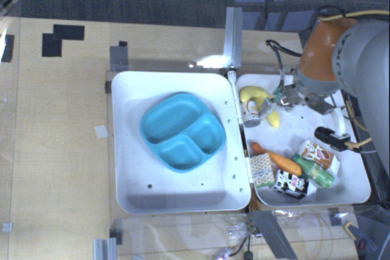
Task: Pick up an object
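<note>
In the right bin lie a yellow banana, a smaller yellow piece and a small can near the far left corner. My gripper hangs low over that corner, just right of the banana and above the yellow piece. At the bin's near side sit an orange carrot, a patterned tan box, a black-and-white carton, a green bottle and a colourful small carton.
The left bin holds a blue divided plate. A metal post stands behind the wall between the bins. The arm's grey body and orange band overhang the right bin's far right side. A black part juts over its right side.
</note>
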Motion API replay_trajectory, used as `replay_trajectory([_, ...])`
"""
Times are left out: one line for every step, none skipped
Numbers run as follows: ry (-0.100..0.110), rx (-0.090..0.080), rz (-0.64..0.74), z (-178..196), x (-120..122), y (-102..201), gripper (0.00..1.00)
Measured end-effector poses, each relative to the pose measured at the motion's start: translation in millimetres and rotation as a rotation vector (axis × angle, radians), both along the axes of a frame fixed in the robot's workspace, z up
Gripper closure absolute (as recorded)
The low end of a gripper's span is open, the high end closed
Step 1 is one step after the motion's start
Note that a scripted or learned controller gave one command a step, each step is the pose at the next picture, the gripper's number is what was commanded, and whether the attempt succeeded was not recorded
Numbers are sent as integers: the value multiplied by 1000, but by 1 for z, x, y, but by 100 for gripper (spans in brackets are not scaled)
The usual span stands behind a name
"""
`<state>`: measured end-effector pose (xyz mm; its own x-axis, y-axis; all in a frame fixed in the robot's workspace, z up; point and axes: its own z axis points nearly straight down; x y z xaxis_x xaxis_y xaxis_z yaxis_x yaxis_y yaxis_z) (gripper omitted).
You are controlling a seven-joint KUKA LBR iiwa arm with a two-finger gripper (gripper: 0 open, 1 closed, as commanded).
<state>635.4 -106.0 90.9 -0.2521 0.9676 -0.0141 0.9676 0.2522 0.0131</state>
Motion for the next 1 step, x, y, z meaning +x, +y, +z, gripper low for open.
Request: replay_trajectory([-4, 5, 8, 12, 2, 5, 100])
